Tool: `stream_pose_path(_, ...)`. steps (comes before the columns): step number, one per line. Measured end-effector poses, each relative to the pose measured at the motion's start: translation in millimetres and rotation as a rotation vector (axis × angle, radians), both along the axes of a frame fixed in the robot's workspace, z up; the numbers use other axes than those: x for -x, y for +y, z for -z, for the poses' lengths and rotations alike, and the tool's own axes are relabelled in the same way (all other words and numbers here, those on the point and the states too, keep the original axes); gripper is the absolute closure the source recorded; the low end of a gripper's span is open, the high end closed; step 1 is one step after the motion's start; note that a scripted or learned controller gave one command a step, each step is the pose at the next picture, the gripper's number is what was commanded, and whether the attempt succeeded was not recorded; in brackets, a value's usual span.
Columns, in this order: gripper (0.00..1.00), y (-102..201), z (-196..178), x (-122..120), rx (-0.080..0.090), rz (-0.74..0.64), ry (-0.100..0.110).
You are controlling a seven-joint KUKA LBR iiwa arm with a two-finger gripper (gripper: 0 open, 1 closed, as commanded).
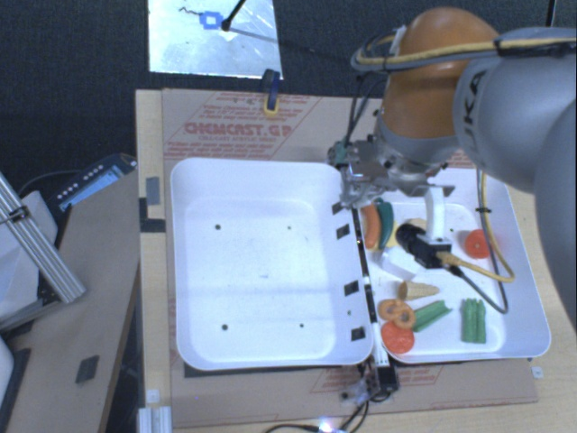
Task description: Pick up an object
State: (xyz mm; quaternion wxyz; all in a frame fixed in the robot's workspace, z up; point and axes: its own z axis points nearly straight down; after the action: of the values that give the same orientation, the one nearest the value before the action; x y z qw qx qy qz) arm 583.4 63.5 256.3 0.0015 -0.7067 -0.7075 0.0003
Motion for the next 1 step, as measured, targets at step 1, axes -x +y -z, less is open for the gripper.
stream_pose_path(1,1.00,15.9,17.8,-26.0,0.002,-0.004,-0.005)
